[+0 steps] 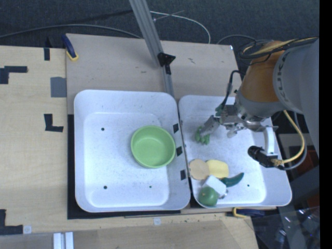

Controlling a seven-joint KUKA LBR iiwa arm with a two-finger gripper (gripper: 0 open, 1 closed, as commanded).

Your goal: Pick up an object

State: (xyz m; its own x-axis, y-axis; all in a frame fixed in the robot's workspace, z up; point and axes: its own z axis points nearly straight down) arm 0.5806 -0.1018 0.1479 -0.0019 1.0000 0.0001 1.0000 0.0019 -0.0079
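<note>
1. The small green object [202, 135] lies in the right bin [259, 191], in its upper left part near the wall shared with the left bin [104, 139]. It looks like a lumpy toy vegetable; the exact kind is too small to tell.
2. It is probably light and fairly stiff plastic or rubber, with a knobbly surface. A hold across its narrow middle seems safest, since the ends may slip out.
3. The pincer [207, 128] reaches down at a slant and its tips meet the object. How far it is spread, and whether it has hold of anything, I cannot tell.
4. Well apart, at the near edge of the same bin, a tan disc [198, 168], a yellow piece [218, 167], a white block [213, 184], a dark green pepper-like piece [234, 179] and a green ball [208, 196] cluster together.
5. A green bowl [153, 147] sits upright in the left bin on the worktop [31, 154].
</note>
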